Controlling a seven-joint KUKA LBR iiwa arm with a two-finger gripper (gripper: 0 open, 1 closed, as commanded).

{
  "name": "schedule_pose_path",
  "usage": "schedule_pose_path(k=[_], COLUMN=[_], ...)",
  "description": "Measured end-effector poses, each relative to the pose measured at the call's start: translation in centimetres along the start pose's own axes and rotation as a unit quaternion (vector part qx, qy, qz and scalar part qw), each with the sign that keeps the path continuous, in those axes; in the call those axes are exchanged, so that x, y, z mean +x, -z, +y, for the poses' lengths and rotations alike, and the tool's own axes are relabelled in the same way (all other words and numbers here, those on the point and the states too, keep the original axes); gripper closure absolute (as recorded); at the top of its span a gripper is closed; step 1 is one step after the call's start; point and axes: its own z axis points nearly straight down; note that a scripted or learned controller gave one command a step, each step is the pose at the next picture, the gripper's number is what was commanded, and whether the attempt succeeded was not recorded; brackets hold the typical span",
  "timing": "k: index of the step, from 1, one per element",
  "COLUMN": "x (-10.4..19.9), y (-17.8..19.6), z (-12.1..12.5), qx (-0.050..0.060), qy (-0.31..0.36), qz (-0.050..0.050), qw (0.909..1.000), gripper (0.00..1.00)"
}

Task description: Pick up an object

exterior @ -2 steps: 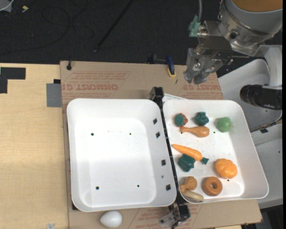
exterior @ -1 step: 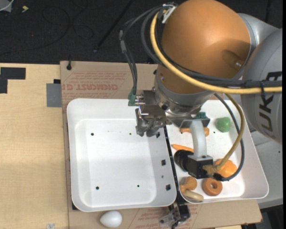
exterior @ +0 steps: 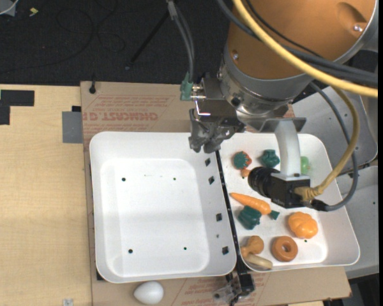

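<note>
Tabletop bins: your hand (exterior: 206, 140) is hovering over the divider, grip state unreadable, nothing visibly held; next you're needing descent toward the carrot (exterior: 250, 202).

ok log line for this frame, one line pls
task: pick up an object | end effector: above top edge of divider between bins | held: nothing seen | right bin: carrot, donut, orange fruit untouched
</note>
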Motion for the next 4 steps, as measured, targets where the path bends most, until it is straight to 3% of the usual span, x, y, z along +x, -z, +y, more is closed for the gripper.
schedule_pose_path(k=[1,2,3,4], x=[-1.9,3.0,4.6,-4.0], y=[4.3,-9.0,4.8,1.2], z=[2.7,-0.5,-0.1,1.6], qx=[0.002,0.011,-0.003,0.006], qy=[-0.002,0.002,0.000,-0.006], qz=[-0.001,-0.004,0.002,-0.003], qw=[1.0000,0.9999,1.0000,1.0000], gripper=[1.00,1.00,1.00,1.00])
